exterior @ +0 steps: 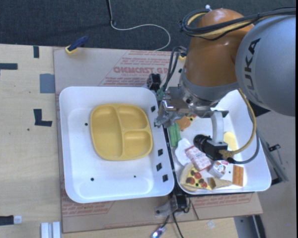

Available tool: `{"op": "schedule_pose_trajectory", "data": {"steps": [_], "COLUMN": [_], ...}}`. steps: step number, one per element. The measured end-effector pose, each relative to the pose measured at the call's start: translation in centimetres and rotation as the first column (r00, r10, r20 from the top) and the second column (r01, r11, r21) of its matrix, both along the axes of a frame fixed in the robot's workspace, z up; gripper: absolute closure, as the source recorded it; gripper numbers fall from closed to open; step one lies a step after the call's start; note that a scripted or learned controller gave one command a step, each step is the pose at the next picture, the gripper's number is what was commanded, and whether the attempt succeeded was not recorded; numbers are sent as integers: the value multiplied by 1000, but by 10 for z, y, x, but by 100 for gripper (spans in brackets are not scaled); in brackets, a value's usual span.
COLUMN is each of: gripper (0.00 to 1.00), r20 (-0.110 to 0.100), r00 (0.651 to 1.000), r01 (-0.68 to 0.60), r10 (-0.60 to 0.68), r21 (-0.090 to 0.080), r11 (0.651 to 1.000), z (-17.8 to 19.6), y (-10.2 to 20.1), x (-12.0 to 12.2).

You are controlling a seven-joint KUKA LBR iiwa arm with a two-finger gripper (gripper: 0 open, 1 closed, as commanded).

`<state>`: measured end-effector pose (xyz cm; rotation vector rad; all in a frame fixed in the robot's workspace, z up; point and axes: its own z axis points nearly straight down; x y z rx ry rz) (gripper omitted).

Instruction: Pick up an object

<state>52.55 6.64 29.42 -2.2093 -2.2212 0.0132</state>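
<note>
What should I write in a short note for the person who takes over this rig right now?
Gripper: low over the left side of the right bin; I cannot see an object in it.
Things: yellow plate lies in the left bin; pizza slice, green piece and white packet lie in the right bin.
Done: no pick seen.
Left: grasp one object and lift it.

There are 2 white bins, left bin (pixel 74 177) and right bin (pixel 260 175). The left holds 1 yellow divided plate (pixel 121 132); the right shows 1 pizza slice (pixel 196 178), 1 green piece (pixel 174 134), 1 red-and-white packet (pixel 196 156), 1 small tub (pixel 219 168), 1 orange wafer (pixel 238 175).
</note>
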Motion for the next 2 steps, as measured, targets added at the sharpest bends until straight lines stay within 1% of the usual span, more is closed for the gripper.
{"op": "schedule_pose_trajectory", "data": {"steps": [1,2], "gripper": [100,100], "r20": [25,-5], "r00": [1000,1000], "r01": [3,2], "r10": [-3,-2], "r21": [2,-3], "r11": [1000,1000], "z": [131,-27], "y": [-1,36], "x": [8,-9]}}
